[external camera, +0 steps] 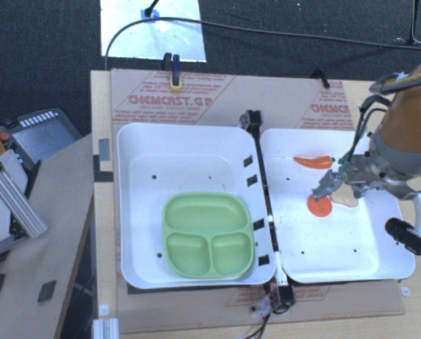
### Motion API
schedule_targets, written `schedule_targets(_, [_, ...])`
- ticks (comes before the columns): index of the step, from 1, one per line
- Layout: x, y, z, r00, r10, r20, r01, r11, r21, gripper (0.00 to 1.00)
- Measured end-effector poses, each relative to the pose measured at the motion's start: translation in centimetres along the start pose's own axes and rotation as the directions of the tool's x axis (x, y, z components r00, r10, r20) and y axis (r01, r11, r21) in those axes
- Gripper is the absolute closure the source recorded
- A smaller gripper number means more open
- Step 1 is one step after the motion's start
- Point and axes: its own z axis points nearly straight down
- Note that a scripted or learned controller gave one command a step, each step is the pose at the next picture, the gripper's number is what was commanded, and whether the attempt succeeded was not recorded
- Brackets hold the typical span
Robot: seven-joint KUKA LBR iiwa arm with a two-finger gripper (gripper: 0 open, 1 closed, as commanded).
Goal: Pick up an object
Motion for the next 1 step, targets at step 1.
schedule_targets(1, [0.02,0.24,-0.57,1.0,-0.003,0.002,0.003,1.0,-0.012,0.0])
